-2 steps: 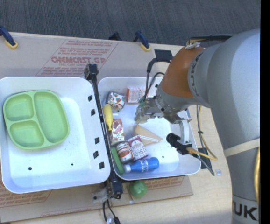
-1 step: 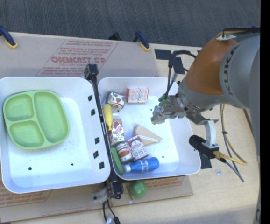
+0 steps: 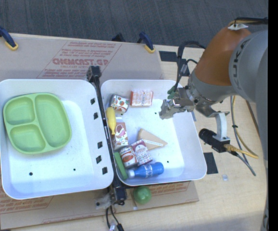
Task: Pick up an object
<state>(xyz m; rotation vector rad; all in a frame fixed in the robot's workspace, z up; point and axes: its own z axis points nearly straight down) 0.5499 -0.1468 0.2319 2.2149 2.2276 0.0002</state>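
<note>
Altogether two bins [image 3: 14,186], one green plate [image 3: 37,122], one blue bottle [image 3: 146,170].

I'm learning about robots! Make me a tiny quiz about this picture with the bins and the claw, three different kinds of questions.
1. True or false: the green plate lies in the bin under the claw.
2. Which lies nearest the bottom edge of that bin? A) blue bottle B) banana C) wedge
3. Fill in: the green ball sits ____ the bins.

Key: 1 false, it lies in the left bin; 2 A; 3 outside.
</note>
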